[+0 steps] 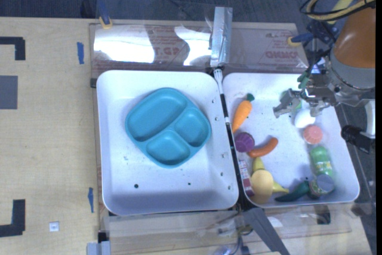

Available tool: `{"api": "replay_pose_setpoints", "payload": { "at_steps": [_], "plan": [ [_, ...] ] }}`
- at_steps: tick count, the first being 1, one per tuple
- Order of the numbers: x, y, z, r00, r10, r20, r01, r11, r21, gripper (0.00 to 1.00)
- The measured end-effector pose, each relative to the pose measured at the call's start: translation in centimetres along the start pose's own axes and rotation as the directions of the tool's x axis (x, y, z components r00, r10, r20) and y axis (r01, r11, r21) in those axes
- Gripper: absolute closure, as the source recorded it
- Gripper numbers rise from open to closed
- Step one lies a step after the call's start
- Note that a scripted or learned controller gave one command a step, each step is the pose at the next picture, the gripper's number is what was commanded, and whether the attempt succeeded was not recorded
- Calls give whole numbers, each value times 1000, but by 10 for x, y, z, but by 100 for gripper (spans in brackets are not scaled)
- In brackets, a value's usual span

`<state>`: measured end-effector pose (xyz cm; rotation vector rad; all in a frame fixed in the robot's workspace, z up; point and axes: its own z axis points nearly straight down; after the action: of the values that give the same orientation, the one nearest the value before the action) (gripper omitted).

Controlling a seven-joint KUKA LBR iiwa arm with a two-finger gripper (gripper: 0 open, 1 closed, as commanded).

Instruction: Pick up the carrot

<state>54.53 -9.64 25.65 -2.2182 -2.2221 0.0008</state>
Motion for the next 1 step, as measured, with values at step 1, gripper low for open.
{"api": "replay_pose_setpoints", "payload": {
  "at_steps": [1],
  "plan": [
    [45,31,75,999,-48,-1,48,999,6,0]
  ]
}}
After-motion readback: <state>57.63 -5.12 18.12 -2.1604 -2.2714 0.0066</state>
